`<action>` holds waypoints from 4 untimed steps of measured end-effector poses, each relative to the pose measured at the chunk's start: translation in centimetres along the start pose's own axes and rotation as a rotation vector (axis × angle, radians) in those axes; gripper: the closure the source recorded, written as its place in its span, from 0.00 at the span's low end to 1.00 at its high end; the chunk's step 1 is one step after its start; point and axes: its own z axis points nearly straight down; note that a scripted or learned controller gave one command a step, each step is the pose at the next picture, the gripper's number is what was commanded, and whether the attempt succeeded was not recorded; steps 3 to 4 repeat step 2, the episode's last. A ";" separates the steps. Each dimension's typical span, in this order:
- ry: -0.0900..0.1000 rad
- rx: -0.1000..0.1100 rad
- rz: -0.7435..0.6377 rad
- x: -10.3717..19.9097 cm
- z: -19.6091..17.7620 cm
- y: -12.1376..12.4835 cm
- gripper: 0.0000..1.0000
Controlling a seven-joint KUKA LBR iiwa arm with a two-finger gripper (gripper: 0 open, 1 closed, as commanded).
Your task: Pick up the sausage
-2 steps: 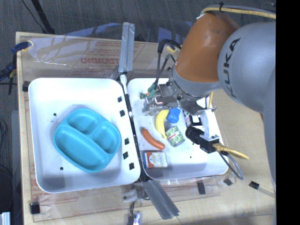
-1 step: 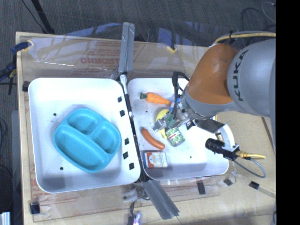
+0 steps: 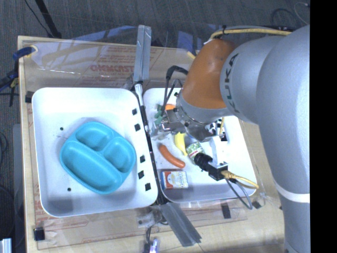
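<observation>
- Camera view: the sausage lies on the floor of the right bin, near that bin's left wall, with nothing on top of it.
- Its long axis runs on a slant, from upper left to lower right.
- A yellow piece sits just beside its upper end, and a small box lies just below it, apart from it.
- The left bin holds a blue tray.
- The arm reaches in from the right and hangs over the upper half of the right bin; its orange band covers much there.
- The gripper sits up and slightly left of the sausage, near it but not touching.
- Whether it is spread or pressed together cannot be told; nothing is seen held.
- Judgement: the next move would be down and slightly right, closing across the sausage's short side.
</observation>
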 end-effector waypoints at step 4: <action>-0.003 -0.005 -0.600 0.0 -4.0 -2.0 1.00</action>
